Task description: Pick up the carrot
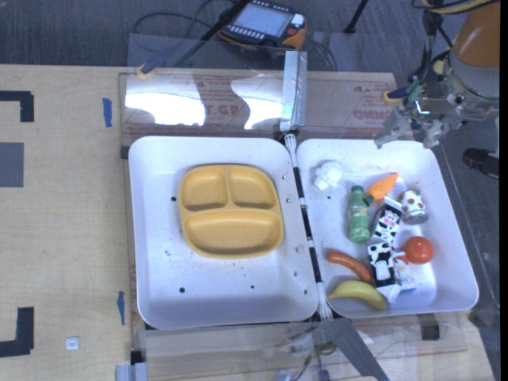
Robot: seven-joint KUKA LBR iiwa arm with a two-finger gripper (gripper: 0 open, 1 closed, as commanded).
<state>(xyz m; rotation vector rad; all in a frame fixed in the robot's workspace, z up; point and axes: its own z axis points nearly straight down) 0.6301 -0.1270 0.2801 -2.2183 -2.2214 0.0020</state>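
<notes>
The approach step is judged to be in hand: the gripper [414, 130] is held above the far rim of the right bin [454, 252], nothing between the jaws; whether they are apart cannot be told. The carrot [383, 185] is seen near that rim, just beside the green bottle [359, 212]. A short descent is called for; open room is left on the carrot's far side.

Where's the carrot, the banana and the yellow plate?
carrot [383, 185], camera view, middle of its orange body
banana [359, 293], camera view, middle of its curve
plate [231, 210], camera view, ridge between its compartments
</notes>
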